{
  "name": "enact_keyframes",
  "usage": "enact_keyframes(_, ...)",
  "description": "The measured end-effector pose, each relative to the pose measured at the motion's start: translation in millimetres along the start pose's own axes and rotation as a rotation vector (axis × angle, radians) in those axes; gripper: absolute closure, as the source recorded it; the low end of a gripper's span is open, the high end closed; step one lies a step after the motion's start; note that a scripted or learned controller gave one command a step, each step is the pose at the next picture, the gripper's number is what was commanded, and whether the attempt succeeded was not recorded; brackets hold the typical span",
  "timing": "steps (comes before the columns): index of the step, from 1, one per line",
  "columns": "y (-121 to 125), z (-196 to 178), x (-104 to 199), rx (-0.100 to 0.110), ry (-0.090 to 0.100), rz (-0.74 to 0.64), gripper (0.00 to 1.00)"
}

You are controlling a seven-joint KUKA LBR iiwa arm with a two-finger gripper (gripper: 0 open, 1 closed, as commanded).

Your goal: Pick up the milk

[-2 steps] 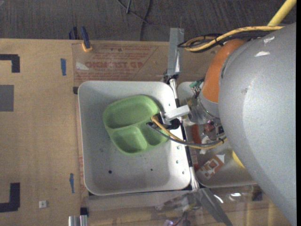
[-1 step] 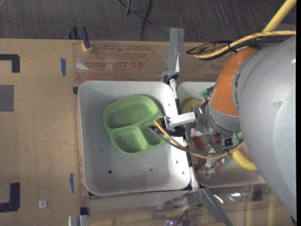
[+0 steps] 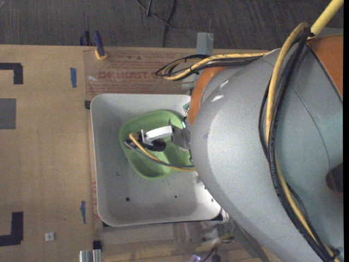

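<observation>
A light green bowl-like thing lies in the white bin, left of the bin's middle. My gripper hangs directly over the green thing's right half, reaching in from the right. The big grey arm with its orange band covers the right part of the bin and whatever lies under it.
The bin's bare floor spreads below and left of the green thing. Around the bin is a tan bench with blue tape marks and black corner marks. Black and yellow cables run along the bin's far rim.
</observation>
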State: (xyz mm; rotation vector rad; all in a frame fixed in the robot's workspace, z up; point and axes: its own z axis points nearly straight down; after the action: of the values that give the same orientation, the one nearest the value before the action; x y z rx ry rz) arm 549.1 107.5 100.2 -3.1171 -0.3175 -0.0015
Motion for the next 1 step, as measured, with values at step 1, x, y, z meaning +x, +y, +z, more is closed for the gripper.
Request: enact_keyframes(1,0.0,-8.1,-0.8,0.000,-0.005,0.000,1.00)
